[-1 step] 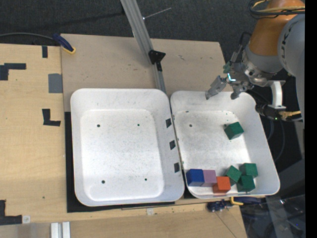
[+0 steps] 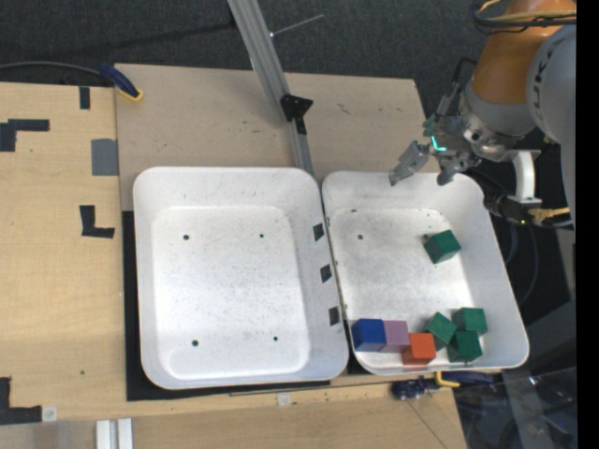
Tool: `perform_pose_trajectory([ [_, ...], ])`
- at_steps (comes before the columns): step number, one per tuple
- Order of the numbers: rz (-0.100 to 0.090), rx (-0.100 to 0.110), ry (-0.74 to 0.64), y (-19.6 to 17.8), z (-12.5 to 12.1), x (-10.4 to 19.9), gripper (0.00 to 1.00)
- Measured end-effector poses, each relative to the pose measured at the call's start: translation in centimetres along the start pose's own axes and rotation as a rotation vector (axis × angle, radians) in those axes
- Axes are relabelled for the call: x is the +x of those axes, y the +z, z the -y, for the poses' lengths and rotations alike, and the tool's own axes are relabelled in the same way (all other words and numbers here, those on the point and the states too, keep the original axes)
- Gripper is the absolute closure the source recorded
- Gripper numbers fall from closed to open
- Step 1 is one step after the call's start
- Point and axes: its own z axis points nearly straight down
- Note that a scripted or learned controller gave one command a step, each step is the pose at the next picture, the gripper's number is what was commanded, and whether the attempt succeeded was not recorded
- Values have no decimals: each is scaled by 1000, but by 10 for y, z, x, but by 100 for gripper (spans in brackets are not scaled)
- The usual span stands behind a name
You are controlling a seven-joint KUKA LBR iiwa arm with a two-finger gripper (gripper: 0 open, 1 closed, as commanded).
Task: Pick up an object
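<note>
Objects for picking, seven small blocks, all lie in the right-hand bin (image 2: 496, 251), and none has been lifted; the whole pick is yet to be done, as far as the view shows.

Largest in the scene is the wooden bench (image 2: 56, 279), seen from above at a slant. On it sit two shallow white bins side by side, their inner rims touching. The left-hand bin (image 2: 150, 251) is the wider of the two. A grey metal rail (image 2: 262, 45) runs down from the top of the view toward the seam between the bins.

From the right reaches the arm (image 2: 524, 64), grey with an orange band. Its gripper (image 2: 426, 165) hangs over the far rim of the right-hand bin. The two fingers are spread wide apart with nothing between them.

Next, the blocks. One green block (image 2: 442, 246) lies alone, tilted, toward the middle right of the bin floor, well apart from the rest and nearest the gripper; it looks the easiest to reach. The others huddle along the near rim: a blue block (image 2: 369, 334) touching a pale purple block (image 2: 396, 333), then an orange block (image 2: 420, 346), then three green blocks (image 2: 459, 333) packed close together in the near right corner.
</note>
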Motion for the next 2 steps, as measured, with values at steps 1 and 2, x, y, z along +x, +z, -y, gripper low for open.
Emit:
perform_pose_trajectory([
  [1,0,5,0,60,1,10,0],
  [2,0,7,0,124,2,14,0],
])
